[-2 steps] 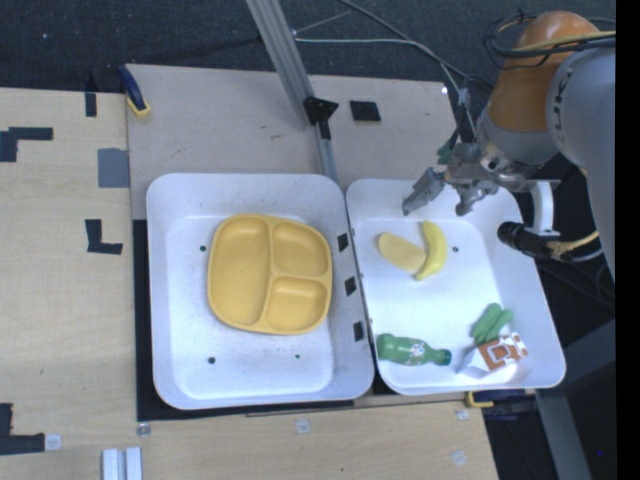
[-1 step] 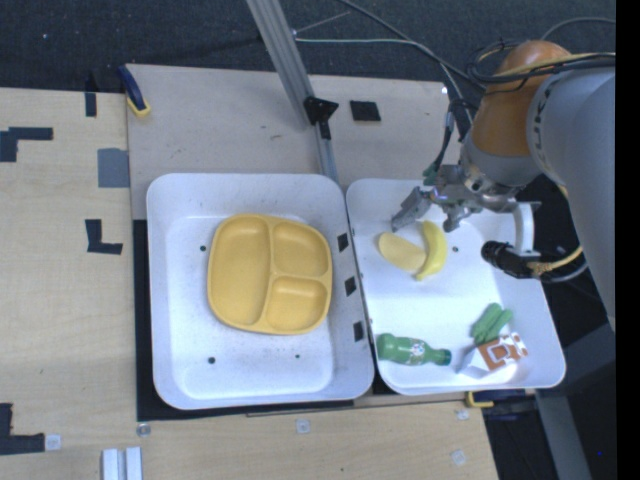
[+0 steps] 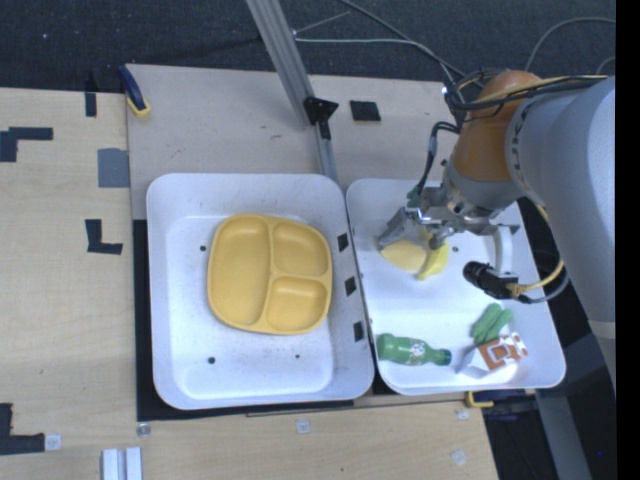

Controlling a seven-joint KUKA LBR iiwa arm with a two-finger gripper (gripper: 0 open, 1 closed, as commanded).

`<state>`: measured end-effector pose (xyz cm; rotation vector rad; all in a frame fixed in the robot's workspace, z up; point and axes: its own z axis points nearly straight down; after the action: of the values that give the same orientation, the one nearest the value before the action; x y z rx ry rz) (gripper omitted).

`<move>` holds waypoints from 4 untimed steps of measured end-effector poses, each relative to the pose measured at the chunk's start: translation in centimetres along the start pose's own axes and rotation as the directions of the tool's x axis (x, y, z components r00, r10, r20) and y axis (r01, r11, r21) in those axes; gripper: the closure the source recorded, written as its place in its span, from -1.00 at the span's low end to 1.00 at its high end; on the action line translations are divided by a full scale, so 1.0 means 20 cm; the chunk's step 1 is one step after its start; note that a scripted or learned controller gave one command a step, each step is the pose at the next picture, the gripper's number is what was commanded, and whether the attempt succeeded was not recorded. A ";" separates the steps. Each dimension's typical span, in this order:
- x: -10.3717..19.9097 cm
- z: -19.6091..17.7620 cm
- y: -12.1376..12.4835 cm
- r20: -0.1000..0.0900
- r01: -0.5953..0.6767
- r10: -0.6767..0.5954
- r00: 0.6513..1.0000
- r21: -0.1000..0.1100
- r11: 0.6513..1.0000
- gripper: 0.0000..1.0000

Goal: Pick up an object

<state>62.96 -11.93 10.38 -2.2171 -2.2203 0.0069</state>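
My gripper (image 3: 413, 236) hangs low in the upper part of the right bin (image 3: 540, 368). It is open, one grey finger (image 3: 390, 235) splayed out to the left. Just under and in front of it lies a pale yellow rounded piece (image 3: 403, 256) with a brighter yellow curved piece (image 3: 435, 262) against its right side. The yellow pieces rest on the bin floor and are not between the fingers. A green bottle (image 3: 411, 350) lies on its side near the bin's front left. A small green item (image 3: 488, 322) and an orange-and-white packet (image 3: 501, 353) sit at the front right.
The left bin (image 3: 170, 368) holds a yellow divided plate (image 3: 270, 273). A black connector with a yellow cable (image 3: 488, 279) hangs off the arm over the right bin. A metal post (image 3: 285, 48) rises behind the bins, and the arm's bulk covers the right edge.
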 end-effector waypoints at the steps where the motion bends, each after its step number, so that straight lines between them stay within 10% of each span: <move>1: 0.00 -0.06 0.01 0.000 0.002 -0.002 1.000 -0.003 1.000 1.00; 4: -0.04 -0.72 0.00 0.000 0.000 0.000 1.000 -0.007 1.000 1.00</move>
<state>63.11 -12.69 24.76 -2.2200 -2.2238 -0.0012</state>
